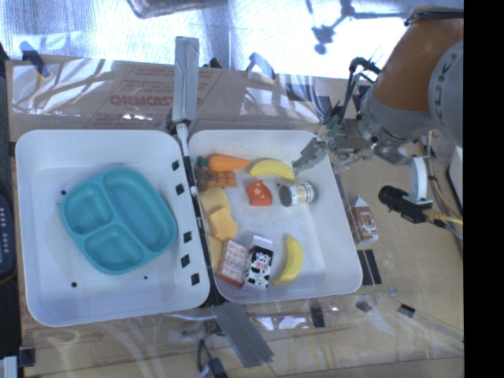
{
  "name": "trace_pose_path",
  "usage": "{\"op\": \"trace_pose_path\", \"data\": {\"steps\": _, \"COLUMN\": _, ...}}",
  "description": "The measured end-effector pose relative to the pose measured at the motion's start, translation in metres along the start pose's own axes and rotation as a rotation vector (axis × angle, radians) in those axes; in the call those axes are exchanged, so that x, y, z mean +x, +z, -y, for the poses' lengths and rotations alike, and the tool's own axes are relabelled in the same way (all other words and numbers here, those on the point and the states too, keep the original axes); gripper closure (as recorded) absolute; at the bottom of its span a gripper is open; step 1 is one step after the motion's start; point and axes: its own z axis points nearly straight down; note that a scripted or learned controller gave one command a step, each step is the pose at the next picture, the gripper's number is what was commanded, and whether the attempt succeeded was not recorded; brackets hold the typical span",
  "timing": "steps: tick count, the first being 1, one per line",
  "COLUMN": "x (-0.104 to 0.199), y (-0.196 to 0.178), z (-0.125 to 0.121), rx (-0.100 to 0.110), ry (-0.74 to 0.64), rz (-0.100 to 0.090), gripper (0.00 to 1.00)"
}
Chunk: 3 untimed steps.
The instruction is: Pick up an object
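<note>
Two white bins sit side by side on the bench; the far one from the end effector holds just a blue tray, while the near bin has all the small stuff, prob. so picks happen on the arm's side w/ the tray as a drop spot. Items lie loose and spread out, most w/ gaps around them, which should suit a top grasp. The end effector hangs at the near bin's upper right corner, tilted in toward the pile; can't tell if it's open or closed, and nothing visible in it. Closest candidates: a banana just beside the tip, a jar on its side just below it, a red piece next to the jar. A carrot is further along the same edge. A 2nd banana, milk carton and snack box are well apart, at the bin's opposite end.
</note>
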Motion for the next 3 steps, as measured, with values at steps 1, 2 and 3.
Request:
{"op": "trace_pose_path", "data": {"steps": 1, "x": 0.061, "y": 0.152, "z": 0.005, "rx": 0.010, "ry": -0.039, "rz": -0.003, "gripper": 0.00}}
{"op": "trace_pose_path", "data": {"steps": 2, "x": 0.061, "y": 0.179, "z": -0.046, "rx": -0.004, "ry": -0.044, "rz": 0.001, "gripper": 0.00}}
{"op": "trace_pose_path", "data": {"steps": 3, "x": 0.061, "y": 0.170, "z": -0.046, "rx": -0.002, "ry": -0.048, "rz": 0.000, "gripper": 1.00}}
